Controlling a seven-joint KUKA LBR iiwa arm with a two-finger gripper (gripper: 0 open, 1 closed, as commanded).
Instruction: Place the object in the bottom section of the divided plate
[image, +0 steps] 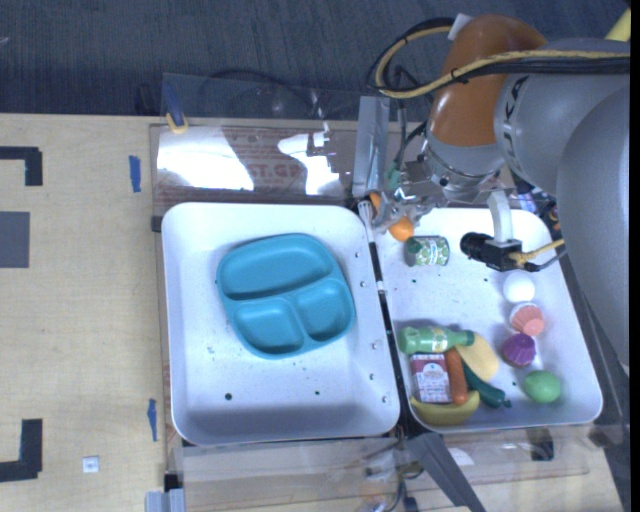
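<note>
I've got the claw (398, 205) at the far left corner of the right bin, seemingly pinching a small orange object (401, 229), with the blue divided plate (286, 293) lying down-left in the left bin.

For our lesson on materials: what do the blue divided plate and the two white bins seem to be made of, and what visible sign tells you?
The blue divided plate looks like moulded plastic with a dull, matte finish: one even colour, soft rounded ridges between sections. The left bin and right bin also look like plastic, smooth and slightly glossy, with rounded corners and faint glare; painted metal cannot be ruled out.
</note>
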